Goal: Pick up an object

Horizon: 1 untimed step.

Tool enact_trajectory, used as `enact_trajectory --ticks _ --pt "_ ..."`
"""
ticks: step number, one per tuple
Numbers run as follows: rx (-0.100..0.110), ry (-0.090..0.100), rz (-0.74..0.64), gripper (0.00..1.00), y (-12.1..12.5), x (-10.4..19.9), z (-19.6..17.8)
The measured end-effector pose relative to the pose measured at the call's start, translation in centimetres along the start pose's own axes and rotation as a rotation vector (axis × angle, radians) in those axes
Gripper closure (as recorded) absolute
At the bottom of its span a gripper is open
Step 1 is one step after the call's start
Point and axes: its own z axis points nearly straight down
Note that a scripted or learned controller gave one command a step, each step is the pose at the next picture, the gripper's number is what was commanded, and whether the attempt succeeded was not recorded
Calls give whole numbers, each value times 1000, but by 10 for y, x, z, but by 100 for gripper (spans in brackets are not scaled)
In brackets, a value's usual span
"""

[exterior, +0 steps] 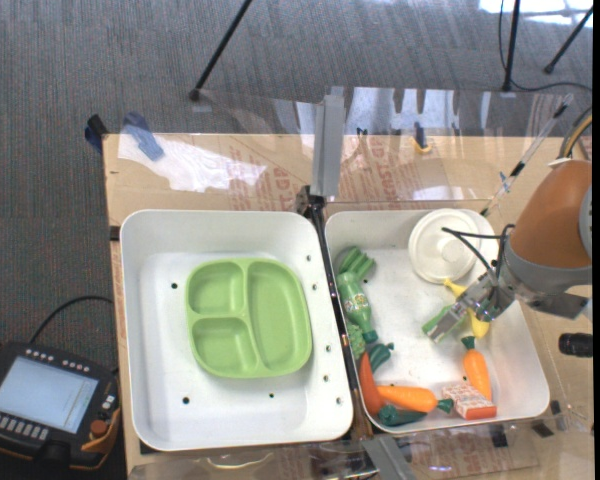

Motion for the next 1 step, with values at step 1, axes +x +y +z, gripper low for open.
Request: enact_trajectory --ticks 1 --pt "-1 -4 184 0 -49 43 3"
